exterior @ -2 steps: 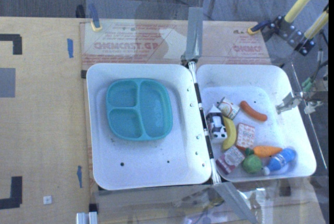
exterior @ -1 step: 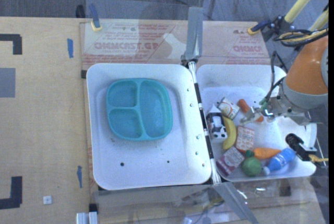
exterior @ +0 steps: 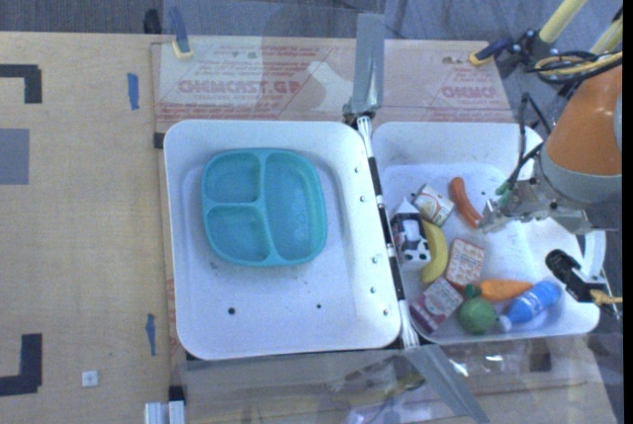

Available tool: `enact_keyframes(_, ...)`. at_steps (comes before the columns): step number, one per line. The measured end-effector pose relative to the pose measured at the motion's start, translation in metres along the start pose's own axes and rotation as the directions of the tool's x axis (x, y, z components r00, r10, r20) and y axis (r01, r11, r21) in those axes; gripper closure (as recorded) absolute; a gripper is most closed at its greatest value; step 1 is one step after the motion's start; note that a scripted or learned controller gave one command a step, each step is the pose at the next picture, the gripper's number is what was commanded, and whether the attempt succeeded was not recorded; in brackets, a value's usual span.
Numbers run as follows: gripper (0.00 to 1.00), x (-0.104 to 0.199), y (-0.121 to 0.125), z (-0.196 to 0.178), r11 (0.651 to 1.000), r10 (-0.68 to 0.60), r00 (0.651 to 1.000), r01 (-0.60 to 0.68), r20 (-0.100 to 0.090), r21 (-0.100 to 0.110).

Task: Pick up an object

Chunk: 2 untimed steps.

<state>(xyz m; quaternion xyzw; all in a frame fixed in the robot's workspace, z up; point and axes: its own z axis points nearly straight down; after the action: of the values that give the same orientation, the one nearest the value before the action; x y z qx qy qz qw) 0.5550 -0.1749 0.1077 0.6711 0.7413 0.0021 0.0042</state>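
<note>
One fixed camera looks down at a slant on the bench (exterior: pixel 79 214), far enough back to take in both bins whole. The left bin (exterior: pixel 277 323) sits mid-frame, the right bin (exterior: pixel 495 155) toward the right edge, where the arm (exterior: pixel 584 135) enters.

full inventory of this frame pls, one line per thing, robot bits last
left bin: 1, white, left half of the bench
divided plate: 1, teal, three compartments, in the left bin
right bin: 1, white, beside the left bin
banana: 1, yellow, right bin near the divider
carrots: 2, orange, one mid-bin, one near the front
green fruit: 1, green, front of the right bin
bottle: 1, blue with a white cap, front right corner
small packets: several, mixed colours, around the banana
arm: 1, grey and orange, over the right bin's right side
gripper: 1, low by the upper carrot
</note>
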Motion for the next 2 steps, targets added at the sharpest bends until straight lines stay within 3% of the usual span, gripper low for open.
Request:
enact_keyframes(1,0.00,0.000,0.000,0.000,1.000,0.000,1.000,0.000,0.000,0.000)
enact_keyframes(2,0.00,0.035,0.057,0.020,0.999,-0.052,0.999,0.052,0.000,0.001)
